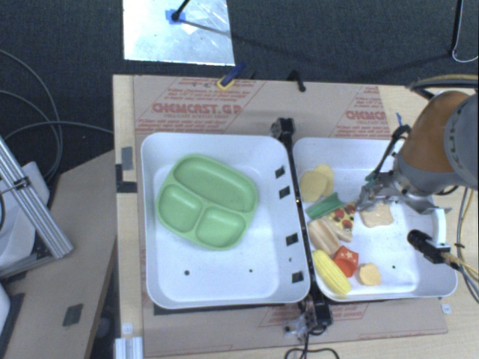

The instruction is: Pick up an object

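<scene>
Jaws point(368, 197) low beside toast point(378, 216), pizza slice point(343, 221); grip unclear.

Bright, even overhead light — soft shadows, slight blur

A robotics lab: a cardboard-topped wooden bench point(247, 99) carries 2 shallow white plastic bins point(224, 275), a grey industrial arm with an orange band point(438, 137) reaches in, loose black cables point(45, 73) cross dark carpet, and an aluminium frame rail point(30, 208) stands alongside.

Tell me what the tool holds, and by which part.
Cannot be told: the tool sits low in the right bin beside a pale food piece.
</scene>
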Tool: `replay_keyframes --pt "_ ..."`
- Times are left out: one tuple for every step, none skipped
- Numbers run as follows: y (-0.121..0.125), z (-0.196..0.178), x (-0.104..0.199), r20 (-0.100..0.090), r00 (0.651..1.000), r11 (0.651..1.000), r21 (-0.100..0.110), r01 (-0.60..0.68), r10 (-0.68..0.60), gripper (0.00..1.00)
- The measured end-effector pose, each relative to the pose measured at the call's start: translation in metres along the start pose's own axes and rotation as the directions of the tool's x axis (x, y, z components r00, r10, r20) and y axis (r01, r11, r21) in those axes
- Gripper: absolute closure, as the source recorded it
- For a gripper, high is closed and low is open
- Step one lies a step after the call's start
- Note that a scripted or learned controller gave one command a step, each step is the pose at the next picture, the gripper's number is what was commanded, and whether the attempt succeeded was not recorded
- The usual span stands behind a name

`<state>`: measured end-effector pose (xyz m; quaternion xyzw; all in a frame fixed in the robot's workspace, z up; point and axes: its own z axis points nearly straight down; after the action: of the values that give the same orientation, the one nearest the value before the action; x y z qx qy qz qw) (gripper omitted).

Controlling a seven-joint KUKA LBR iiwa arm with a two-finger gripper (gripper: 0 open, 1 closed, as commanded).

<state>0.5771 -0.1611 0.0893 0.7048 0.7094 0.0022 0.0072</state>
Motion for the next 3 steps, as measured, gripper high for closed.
replay_keyframes --pt "0.018 0.000 0.026 0.000 1.000 1.000 0.000 -0.001 0.001 1.00" --pt "0.017 0.002 0.026 -0.003 1.000 1.000 0.003 -0.003 0.003 0.00" --pt "0.023 -0.136 0.085 -0.008 1.000 1.000 -0.003 0.005 -0.005 0.00"
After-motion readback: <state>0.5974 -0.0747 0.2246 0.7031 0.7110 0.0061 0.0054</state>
